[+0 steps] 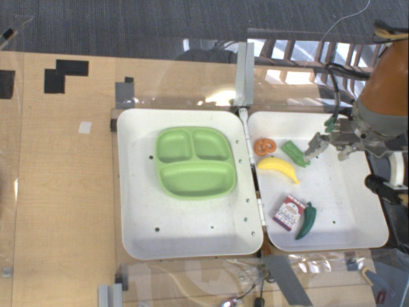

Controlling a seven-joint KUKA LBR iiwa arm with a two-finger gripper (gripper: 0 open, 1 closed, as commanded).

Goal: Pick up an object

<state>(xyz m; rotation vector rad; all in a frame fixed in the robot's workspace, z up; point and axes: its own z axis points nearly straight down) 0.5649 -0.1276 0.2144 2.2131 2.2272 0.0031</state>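
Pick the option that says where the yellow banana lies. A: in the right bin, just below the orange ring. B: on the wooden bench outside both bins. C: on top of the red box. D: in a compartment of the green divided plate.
A: the banana lies on the floor of the right bin, just below the orange ring, apart from the green plate in the left bin.

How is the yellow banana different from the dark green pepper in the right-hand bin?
The banana is bright yellow, while the pepper is dark green. The banana lies nearly crosswise in the middle of the right bin; the pepper lies more lengthwise, nearer the bin's front edge. The banana lies apart from its neighbours, while the pepper rests right beside a small red and white box. Both are curved, elongated toy foods lying flat in the same bin.
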